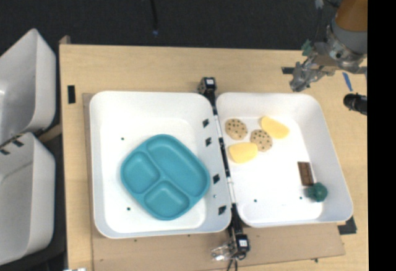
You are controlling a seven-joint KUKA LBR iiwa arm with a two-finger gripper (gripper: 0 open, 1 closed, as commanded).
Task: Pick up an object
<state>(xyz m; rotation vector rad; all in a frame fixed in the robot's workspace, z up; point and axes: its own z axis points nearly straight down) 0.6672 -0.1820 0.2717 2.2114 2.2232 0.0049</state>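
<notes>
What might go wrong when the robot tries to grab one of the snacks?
The two cookies and two yellow pieces lie packed together, so the gripper may nudge a neighbour or catch two. They look flat, so fingers could slide off. The brown bar and green ball sit near the bin wall, which may block the fingers.

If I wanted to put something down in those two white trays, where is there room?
Right bin: bare floor along the near edge, between the yellow pieces and the brown block. Crowded around the cookies. Left bin: bare strip beyond the blue plate.
</notes>
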